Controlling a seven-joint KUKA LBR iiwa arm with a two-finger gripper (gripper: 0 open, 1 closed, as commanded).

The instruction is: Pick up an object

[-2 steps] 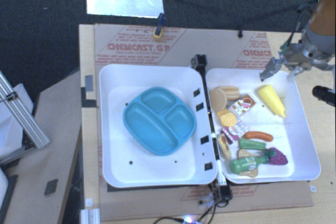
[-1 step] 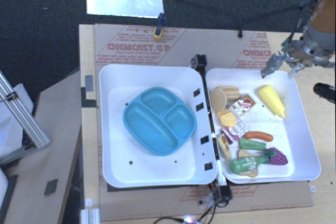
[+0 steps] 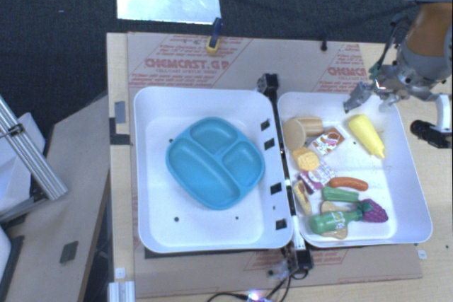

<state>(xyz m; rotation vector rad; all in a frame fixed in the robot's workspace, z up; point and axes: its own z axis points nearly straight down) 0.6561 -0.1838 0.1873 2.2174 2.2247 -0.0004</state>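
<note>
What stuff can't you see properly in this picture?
- Gripper: blurry and small in the camera view, so open or shut is unclear.
- Arm: cut off by the right edge.
- Green bottle: covers part of the toy under it.
- Snack packet: print too small to read.

Robotics lab, test cell setup. Worktop covered with printed cardboard sheet, 2 white bins clamped side by side, toy plastic food in right one, blue divided tray in left. Grey-orange industrial arm at right, aluminium framing at left, dark carpet floor.
</note>
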